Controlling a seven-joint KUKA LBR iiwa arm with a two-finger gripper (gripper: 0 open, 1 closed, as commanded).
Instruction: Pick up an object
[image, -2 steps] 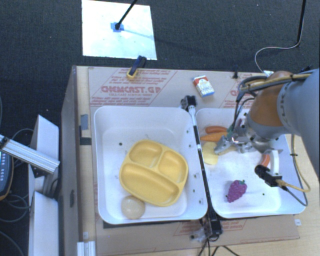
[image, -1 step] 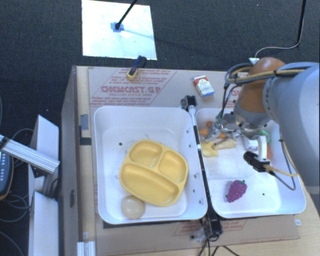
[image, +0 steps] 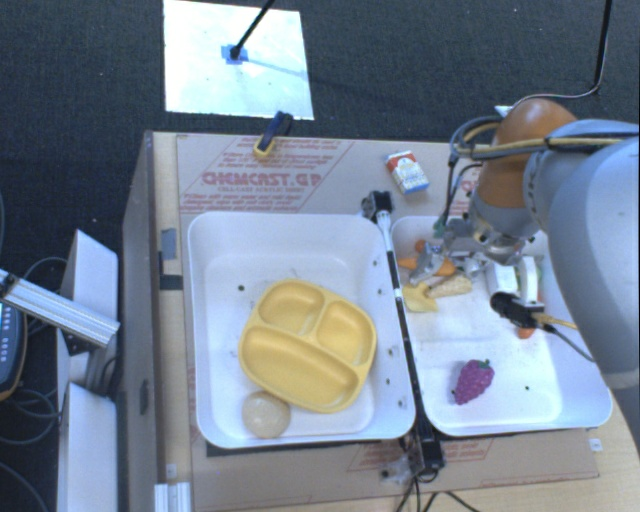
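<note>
Arm (image: 585, 200) cut off at right edge, hiding right bin (image: 500, 415) far corner; jaws' state unclear.

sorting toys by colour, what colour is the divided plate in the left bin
Yellow. The divided plate shows best in the camera view, lying in the left bin.

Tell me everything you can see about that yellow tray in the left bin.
The yellow tray looks like moulded plastic, rounded at the corners, with three compartments: two smaller ones at the far side and one long one nearer the camera. All three look bare. It lies flat and turned at a slant on the floor of the left bin. A pale round ball sits at its near edge, seemingly touching it.
</note>
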